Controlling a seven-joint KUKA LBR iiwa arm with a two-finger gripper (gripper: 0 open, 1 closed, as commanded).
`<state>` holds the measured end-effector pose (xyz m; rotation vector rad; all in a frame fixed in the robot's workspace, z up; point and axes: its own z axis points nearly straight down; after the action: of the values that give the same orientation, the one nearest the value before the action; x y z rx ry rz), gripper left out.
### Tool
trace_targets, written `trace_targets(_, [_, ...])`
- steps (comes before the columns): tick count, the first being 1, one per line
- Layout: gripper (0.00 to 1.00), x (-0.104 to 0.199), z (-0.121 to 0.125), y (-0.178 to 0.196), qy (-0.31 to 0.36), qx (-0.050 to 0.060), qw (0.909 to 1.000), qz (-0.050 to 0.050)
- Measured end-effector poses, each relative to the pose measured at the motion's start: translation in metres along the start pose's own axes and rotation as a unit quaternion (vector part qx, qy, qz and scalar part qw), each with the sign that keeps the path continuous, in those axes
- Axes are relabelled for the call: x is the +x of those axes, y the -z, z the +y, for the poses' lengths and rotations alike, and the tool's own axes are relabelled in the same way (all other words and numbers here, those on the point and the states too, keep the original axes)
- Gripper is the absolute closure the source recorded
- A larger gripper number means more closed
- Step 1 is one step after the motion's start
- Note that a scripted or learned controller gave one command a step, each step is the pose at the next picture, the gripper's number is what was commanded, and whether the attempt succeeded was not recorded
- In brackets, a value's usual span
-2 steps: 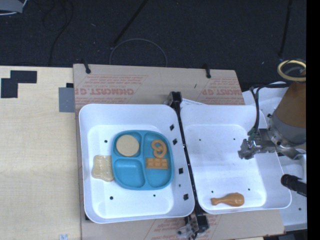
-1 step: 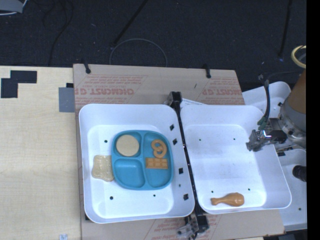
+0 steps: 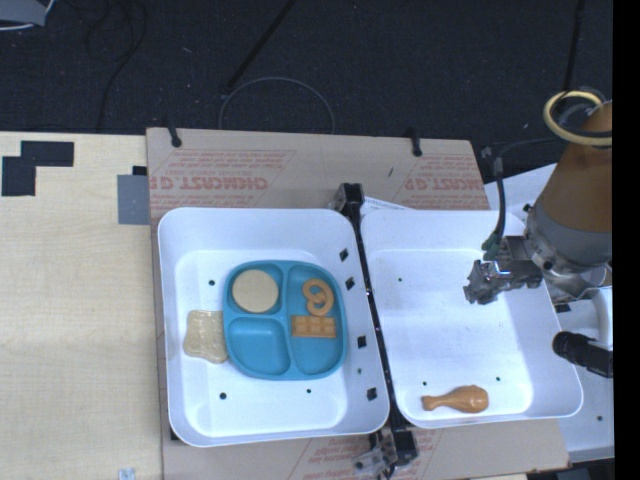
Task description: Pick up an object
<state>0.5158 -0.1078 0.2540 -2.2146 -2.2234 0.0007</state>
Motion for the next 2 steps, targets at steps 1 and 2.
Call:
trace_targets(1, [1.00, 0.060, -0.009, -0.012, 0.000, 0.001, 1.0000, 0.000])
trace_targets(2, [1.00, 0.112, -0.011, -0.006, 0.001, 0.000, 1.0000, 0.000])
